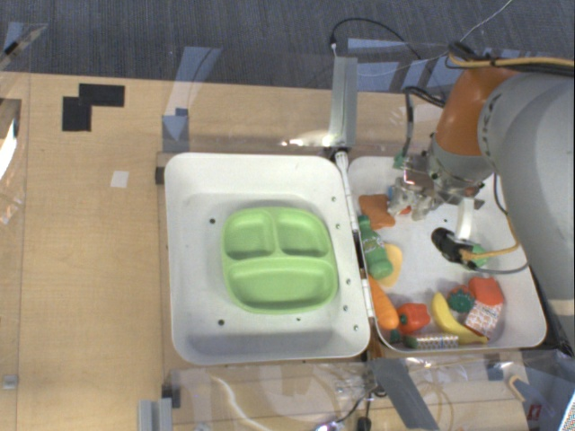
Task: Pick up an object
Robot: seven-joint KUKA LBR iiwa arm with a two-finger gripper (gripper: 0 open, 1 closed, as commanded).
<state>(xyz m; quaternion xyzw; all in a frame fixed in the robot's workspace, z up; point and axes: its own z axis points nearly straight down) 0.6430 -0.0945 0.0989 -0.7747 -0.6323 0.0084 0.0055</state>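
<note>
My gripper (pixel 411 197) hangs low over the far part of the right bin (pixel 530 330), below the arm's orange band. Just to its left lies a brown-orange piece (pixel 375 208), close to the gripper; whether they touch I cannot tell. Along the bin's left wall lie a green bottle (pixel 373 248), a yellow piece (pixel 393 259) and a carrot (pixel 384 307). At the near end sit a red pepper (pixel 413 316), a banana (pixel 452 318), a small green item (pixel 461 301), a red-orange item (pixel 486 289) and a white-and-red box (pixel 484 318).
The left bin (pixel 189 330) holds a green divided plate (pixel 278 259) at its middle. A metal post (pixel 344 97) stands behind the wall between the two bins. The grey arm covers the right bin's far right corner.
</note>
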